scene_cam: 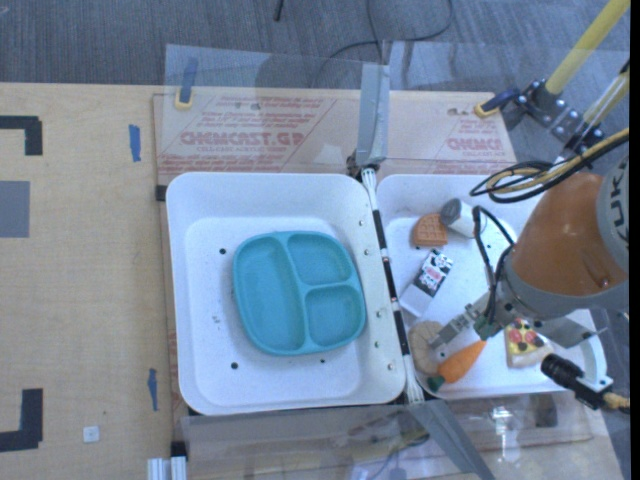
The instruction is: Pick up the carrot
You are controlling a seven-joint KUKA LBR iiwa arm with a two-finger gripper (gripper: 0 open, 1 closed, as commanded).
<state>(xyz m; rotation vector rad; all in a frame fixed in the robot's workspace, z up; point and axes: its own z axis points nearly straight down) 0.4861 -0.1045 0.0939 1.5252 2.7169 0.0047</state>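
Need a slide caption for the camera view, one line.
Tool sits low over the orange carrot in the right white bin; teal divided plate in the left bin.

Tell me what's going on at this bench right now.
A grey and orange arm reaches into the right bin, its hand low over the near end, right by the carrot. The carrot lies on the bin floor beside a pizza slice. The left bin holds a teal tray.

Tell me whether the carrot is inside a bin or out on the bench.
Inside a bin. The carrot lies on the floor of the right bin, near its front edge, beside the end effector.
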